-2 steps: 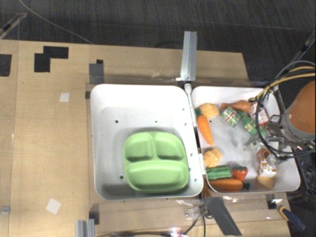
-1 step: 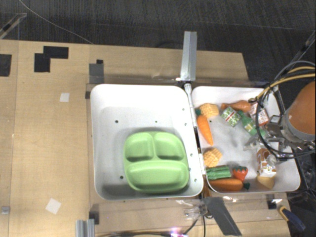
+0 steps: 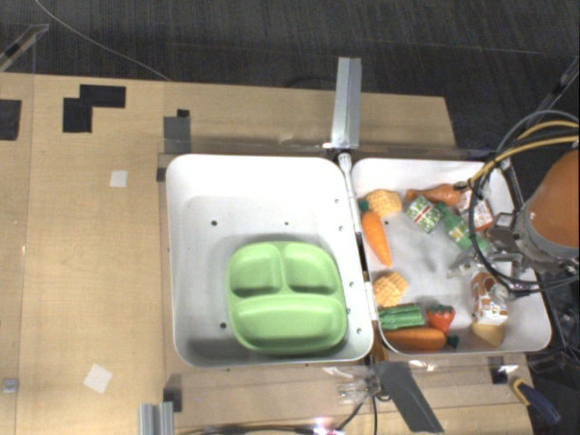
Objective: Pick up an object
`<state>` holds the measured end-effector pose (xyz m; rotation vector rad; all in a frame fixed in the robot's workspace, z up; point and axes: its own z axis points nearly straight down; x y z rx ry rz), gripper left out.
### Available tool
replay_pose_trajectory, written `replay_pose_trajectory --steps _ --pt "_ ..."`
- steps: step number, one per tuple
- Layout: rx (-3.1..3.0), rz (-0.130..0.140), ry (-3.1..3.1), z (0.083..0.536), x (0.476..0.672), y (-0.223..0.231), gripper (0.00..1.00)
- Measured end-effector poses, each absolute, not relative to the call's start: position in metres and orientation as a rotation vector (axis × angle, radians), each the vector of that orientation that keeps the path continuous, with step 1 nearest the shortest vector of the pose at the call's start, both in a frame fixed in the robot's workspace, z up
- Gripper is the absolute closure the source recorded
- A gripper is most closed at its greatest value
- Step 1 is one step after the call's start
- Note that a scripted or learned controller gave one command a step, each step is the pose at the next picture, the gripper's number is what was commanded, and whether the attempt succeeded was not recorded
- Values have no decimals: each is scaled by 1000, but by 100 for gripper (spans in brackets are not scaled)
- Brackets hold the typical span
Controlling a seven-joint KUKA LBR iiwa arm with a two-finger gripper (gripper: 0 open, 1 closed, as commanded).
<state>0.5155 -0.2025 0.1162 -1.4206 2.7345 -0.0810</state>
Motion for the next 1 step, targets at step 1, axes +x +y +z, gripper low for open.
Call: replay_pose_trajectory --steps 1 --pt "-1448 -86 2718 116 514 -201 0"
